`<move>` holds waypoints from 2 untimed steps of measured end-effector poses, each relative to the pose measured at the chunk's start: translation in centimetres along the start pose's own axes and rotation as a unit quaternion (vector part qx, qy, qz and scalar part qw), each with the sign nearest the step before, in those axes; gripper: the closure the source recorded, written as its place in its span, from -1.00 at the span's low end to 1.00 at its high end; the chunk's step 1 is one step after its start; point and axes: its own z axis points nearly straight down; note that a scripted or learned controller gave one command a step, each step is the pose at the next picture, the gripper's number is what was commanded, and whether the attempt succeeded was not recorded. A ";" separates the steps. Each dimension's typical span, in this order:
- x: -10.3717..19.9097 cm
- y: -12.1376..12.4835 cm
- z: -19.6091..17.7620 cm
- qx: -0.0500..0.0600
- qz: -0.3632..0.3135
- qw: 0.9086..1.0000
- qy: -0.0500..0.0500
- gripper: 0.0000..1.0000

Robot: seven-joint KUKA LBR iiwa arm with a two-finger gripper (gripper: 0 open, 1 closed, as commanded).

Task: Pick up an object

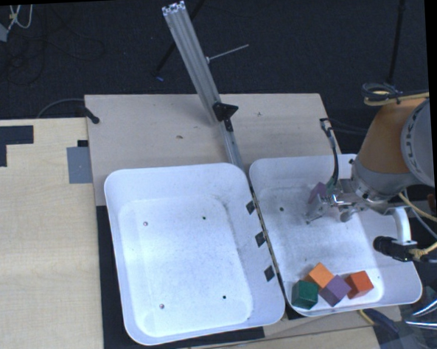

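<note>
My gripper (315, 204) hangs low over the upper middle of the right bin (278, 175), reaching in from the right. It is open, with its two thin fingers spread apart. A small purple object (319, 191) lies right by the farther fingertip, and I cannot tell if they touch. Nothing sits squarely between the fingers. Along the right bin's near edge lie a green block (305, 294), an orange block (321, 275), a purple block (333, 291) and an orange-red block (359, 283), packed close together.
The left bin (130, 184) stands beside the right one, and their rims meet at a divider with black clips (260, 237). A slanted metal rail (197, 68) rises behind the bins. Cables and the arm's body (394, 148) crowd the right side.
</note>
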 end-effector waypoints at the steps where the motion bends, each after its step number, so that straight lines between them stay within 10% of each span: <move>1: 4.7 5.0 1.3 0.007 -0.001 1.000 0.002 -1.00; 2: 3.3 7.5 1.3 -0.002 0.000 1.000 -0.002 -1.00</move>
